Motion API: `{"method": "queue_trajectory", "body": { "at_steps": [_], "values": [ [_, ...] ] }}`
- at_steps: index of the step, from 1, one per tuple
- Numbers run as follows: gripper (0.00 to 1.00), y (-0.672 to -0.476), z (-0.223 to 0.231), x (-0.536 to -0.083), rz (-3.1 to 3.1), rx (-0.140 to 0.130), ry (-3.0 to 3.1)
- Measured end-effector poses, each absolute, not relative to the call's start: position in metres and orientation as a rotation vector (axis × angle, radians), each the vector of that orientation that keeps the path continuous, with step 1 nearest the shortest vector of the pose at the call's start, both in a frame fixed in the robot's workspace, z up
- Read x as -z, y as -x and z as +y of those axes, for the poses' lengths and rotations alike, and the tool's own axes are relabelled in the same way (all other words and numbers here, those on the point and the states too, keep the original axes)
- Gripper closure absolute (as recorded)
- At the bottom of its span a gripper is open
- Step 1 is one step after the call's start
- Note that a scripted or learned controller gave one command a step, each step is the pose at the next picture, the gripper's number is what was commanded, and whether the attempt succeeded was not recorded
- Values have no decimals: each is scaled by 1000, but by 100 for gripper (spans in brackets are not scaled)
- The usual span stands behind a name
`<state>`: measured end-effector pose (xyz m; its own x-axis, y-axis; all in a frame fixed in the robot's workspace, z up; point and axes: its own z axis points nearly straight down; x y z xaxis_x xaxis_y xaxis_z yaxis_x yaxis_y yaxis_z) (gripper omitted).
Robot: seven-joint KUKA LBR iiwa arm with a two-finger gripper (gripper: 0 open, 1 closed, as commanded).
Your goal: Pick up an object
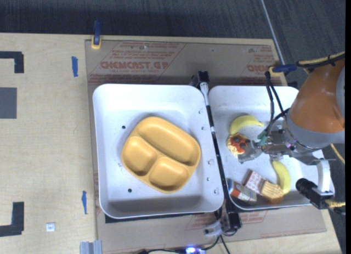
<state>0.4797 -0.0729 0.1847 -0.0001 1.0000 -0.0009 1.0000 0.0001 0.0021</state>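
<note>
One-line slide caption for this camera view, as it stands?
KUKA arm's gripper low in the right bin beside a small red-orange object, among bananas; yellow divided tray in left bin.

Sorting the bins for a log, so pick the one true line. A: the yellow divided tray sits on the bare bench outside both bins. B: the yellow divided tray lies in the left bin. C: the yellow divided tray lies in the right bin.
B: the yellow divided tray lies inside the left bin, while the right bin holds the bananas and other small items.
</note>
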Motion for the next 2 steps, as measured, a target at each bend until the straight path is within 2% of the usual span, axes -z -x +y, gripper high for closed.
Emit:
{"method": "queue_trajectory", "body": {
  "at_steps": [1,2],
  "values": [
    [0,-480,-94,-86,2220,-3,-2220],
    [100,-482,-95,-97,2215,-6,-2217]
  ]
}}
